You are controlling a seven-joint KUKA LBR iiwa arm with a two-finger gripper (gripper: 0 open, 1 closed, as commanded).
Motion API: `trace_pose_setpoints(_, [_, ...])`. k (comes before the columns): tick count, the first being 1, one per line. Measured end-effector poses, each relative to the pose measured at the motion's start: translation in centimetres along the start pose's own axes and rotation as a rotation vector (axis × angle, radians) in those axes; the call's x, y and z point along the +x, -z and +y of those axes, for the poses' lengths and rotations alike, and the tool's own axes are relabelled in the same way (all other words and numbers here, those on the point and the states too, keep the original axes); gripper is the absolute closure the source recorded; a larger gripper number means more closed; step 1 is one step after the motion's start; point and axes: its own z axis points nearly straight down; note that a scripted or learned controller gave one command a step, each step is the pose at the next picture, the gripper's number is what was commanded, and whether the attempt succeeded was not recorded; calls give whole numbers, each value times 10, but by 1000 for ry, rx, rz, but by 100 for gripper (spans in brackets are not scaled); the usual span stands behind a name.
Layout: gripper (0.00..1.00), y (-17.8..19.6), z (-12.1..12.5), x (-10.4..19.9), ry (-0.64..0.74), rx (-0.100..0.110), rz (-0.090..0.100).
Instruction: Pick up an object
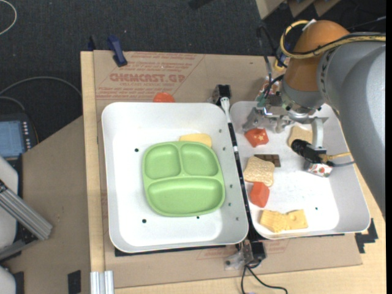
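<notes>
The gripper (269,118) hangs low at the back of the right bin (343,216), just beside a small red strawberry toy (258,137). Can't tell its state. The toy looks light, hard and slick; pinching across its widest part seems safest.

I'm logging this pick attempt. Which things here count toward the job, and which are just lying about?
Belonging to the job:
gripper
right bin
red strawberry toy
cracker
red block
cheese slice

Just lying about:
left bin
green divided plate
yellow piece behind the plate
blue clamp
</notes>
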Motion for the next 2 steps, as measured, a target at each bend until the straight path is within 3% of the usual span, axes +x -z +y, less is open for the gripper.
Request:
trace_pose_setpoints(1, [100, 11, 1, 0, 0, -3, -1])
trace_pose_setpoints(2, [0, 10, 1, 0, 0, -2, -1])
